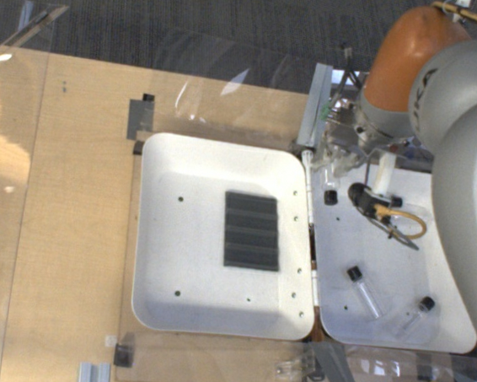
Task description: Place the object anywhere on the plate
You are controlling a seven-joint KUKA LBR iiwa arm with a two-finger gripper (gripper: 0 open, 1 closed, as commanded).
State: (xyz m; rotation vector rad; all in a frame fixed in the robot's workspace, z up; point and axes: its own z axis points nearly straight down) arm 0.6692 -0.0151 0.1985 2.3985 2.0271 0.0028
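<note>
Left bin: dark ribbed plate lies flat at middle.
Right bin: clear tube with black cap near middle; second capped tube at near right, beside arm; small black piece at far left, close to bin wall.
All three well apart from plate.
Gripper over far left corner of right bin, just beyond small black piece; apart or together, cannot tell.

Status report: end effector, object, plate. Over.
Arm's end effector over right bin, far corner. One black-capped tube and a second tube lie loose in that bin. Dark ridged plate mid left bin, neither tube on it.
</note>
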